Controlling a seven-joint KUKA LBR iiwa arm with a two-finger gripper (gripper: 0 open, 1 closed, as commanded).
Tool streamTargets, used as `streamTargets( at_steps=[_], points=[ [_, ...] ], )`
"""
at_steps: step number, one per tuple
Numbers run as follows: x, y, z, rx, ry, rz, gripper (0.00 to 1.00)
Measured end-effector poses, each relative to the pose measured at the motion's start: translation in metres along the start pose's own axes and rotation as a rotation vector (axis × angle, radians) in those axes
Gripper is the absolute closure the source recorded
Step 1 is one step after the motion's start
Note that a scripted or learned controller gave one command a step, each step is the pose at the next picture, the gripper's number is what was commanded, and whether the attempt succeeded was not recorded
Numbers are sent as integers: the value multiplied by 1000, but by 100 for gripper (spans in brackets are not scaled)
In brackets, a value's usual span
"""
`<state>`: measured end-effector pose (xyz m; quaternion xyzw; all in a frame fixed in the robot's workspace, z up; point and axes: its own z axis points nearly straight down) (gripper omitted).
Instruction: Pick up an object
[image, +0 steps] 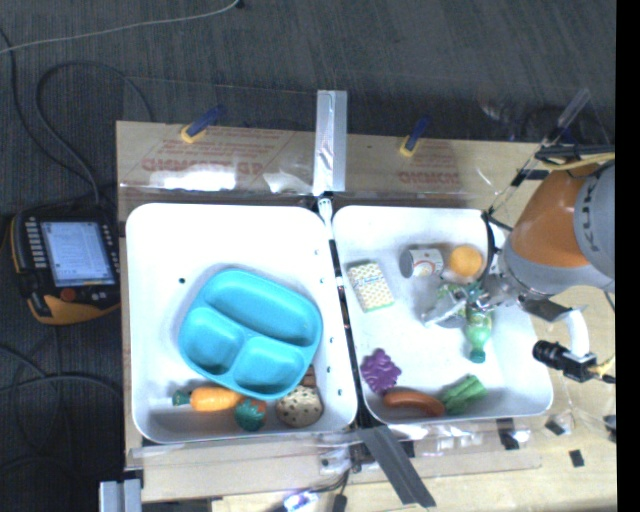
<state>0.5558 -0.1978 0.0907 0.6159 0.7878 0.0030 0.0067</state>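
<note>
Near the bottom of the frame, the right bin (530, 395) holds a green vegetable (461, 391), a red sausage (412, 402) and purple grapes (380, 370). Mid-right, the claw (462, 300) sits low over a green bottle (477, 330); whether it is apart or together I cannot tell. Beyond lie an orange (465, 262) and a small can (423, 263).
</note>
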Motion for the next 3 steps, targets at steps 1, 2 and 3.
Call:
streamTargets(
  at_steps=[1,2,3],
  points=[
    [-2,2,-11,-7,-6,3,100],
    [64,44,-116,15,5,13,100],
    [102,125,-160,15,5,-35,100]
  ],
)
